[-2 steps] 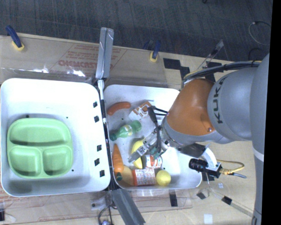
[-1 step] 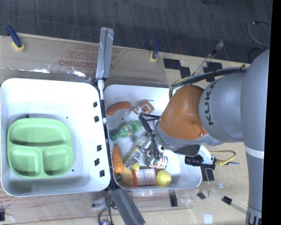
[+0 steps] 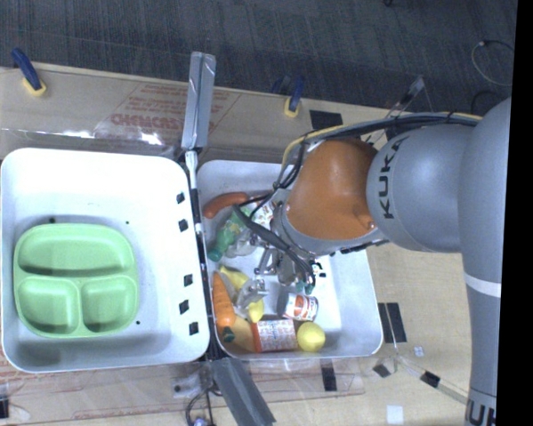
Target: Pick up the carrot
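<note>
Starting at the left bin (image 3: pixel 11 163): carrying a green divided tray (image 3: pixel 71 278) and playing no part in this step.

Crossing the shared wall into the right bin (image 3: pixel 368 324) and finding the carrot (image 3: pixel 223 305) lying lengthwise close against that bin's left wall, toward the near end. Noting a yellow piece (image 3: pixel 235 277) pressing in just beside its far end, and a labelled bottle (image 3: pixel 273 334) lying crosswise at its near end, touching it or nearly so.

Moving right again: seeing the gripper (image 3: pixel 281 271) hanging low over the clutter in the middle of the bin, near a small red can (image 3: pixel 303 308), to the right of the carrot and apart from it. Not being able to tell how wide the gripper is standing, the wrist and its orange band (image 3: pixel 335 189) looming over it. Judging the approach as not yet finished, the carrot resting on the bin floor.

Doing it well is probably meaning:
- shifting left until sitting squarely over the carrot's middle, clear of the yellow piece and the bottle;
- turning the wrist so as to be closing across the carrot's width, not along it;
- allowing for the tight gap by the wall, where scraping or jamming is looking likely;
- descending low enough to be gripping the body, not skimming its top;
- lifting straight up, slowly, watching for neighbours being dragged along.
</note>
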Robot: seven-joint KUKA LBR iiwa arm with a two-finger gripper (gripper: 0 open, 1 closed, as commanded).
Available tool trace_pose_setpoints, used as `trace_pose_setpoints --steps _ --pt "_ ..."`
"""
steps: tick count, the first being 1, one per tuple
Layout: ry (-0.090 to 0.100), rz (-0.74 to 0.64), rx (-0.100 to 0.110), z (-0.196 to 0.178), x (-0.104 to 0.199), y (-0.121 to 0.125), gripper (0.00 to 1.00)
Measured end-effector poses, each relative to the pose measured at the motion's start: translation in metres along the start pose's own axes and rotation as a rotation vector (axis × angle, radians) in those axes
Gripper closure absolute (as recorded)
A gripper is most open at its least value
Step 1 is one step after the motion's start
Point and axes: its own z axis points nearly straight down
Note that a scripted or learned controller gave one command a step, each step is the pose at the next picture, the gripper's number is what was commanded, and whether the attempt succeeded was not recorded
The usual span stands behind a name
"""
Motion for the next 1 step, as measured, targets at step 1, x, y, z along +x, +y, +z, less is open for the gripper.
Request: trace_pose_setpoints --steps 1 --pt "-0.008 -0.112 0.002 -0.0013 0.0252 -0.0655 0.00"
